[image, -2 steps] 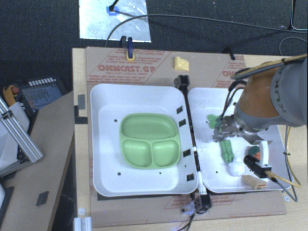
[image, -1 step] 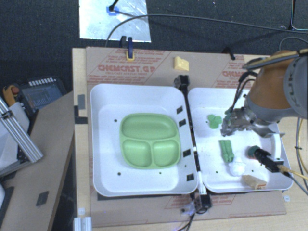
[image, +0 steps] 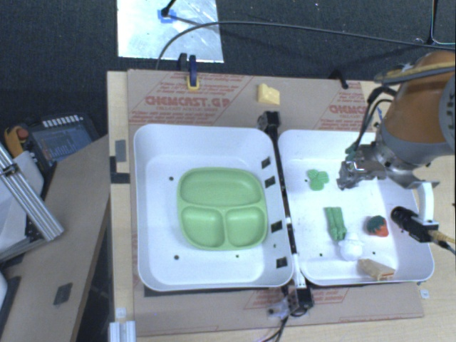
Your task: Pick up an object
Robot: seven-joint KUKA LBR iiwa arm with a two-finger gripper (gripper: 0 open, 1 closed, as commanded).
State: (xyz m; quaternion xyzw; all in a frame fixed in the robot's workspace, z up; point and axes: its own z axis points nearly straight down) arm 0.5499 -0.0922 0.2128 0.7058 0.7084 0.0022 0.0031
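While the arm (image: 420, 112) reaches in over the right bin (image: 406, 269), its gripper (image: 349, 173) sits above that bin's upper middle floor, just right of a small green leafy piece (image: 317, 179); whether the gripper is parted or closed I cannot tell, and nothing shows between its tips.

Landmark for all places: the right bin.
- 5 loose items lie on its floor; the small green leafy piece is in the upper left part.
- green ridged block (image: 335, 223): left of centre, lying lengthwise toward the near edge.
- white rounded lump (image: 350, 249): touching or just beside the near end of the green ridged block; contact not resolvable.
- red-and-green item (image: 377, 226): right of centre, apart from the block.
- tan wedge (image: 375, 268): close to the near rim, just right of the white lump.
- black cylindrical part (image: 410, 223): over the right side of the bin; looks attached to the arm.

Left of the right bin, sharing the centre divider, stands the left bin (image: 153, 155); a green 3-compartment tray (image: 219, 208) rests flat in its middle.
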